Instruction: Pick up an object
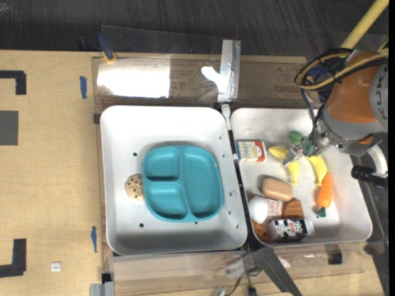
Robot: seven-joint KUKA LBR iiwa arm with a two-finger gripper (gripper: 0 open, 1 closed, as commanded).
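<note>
The arm [358, 100], grey with an orange band, comes in from the right, high over the right bin [352, 227]. Its gripper [307, 145] hangs low at the yellow banana [318, 167], which lies in a heap of toy food. I cannot tell what the gripper is doing. An orange carrot [325, 192] lies just beside the banana. A brown bread roll [277, 189] and a white egg [258, 210] are near. The left bin [117, 140] has a teal plate [183, 182] and a cookie [134, 187].

Teal tray [185, 180], orange carrot [324, 191] (speckled tan cookie [134, 186]).
</note>
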